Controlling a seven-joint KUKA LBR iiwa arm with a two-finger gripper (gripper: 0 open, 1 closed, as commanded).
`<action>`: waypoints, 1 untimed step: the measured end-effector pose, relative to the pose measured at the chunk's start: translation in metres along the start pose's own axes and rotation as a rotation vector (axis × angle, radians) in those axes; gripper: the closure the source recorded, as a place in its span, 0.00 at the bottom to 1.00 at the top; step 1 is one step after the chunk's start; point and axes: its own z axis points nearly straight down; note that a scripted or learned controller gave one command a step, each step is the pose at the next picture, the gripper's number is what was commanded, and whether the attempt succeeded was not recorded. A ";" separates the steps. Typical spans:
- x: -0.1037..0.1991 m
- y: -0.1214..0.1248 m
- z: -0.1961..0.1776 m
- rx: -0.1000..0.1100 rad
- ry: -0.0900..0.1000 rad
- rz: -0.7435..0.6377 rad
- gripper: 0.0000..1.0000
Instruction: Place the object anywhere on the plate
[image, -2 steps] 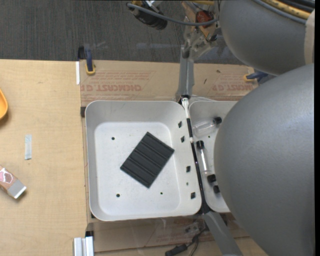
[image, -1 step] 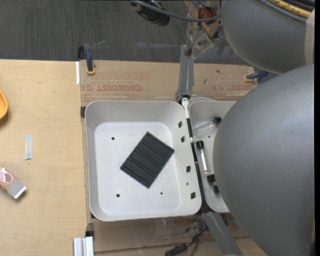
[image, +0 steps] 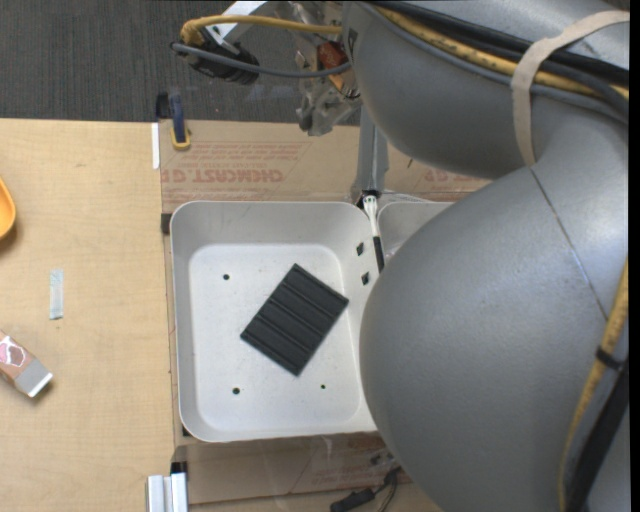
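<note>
Grey arm (image: 500, 330) looms beside black ribbed slab (image: 295, 319) in left bin (image: 190, 330).

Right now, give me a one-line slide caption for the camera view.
Dark ribbed pad lies diagonally in the left white bin, grey robot arm looming over the right.

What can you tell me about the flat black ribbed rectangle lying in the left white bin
The flat black ribbed rectangle is a thin, dark slab, matte like rubber or plastic, with parallel grooves running along its length. It lies flat on the floor of the left shallow white bin, roughly at the middle, turned diagonally to the bin's walls, one corner pointing to the far side. It touches only the bin floor; none of the walls reach it. The large grey arm looms to its right without touching it.
</note>
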 end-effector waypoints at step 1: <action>0.000 0.002 -0.008 0.000 -0.003 0.002 1.00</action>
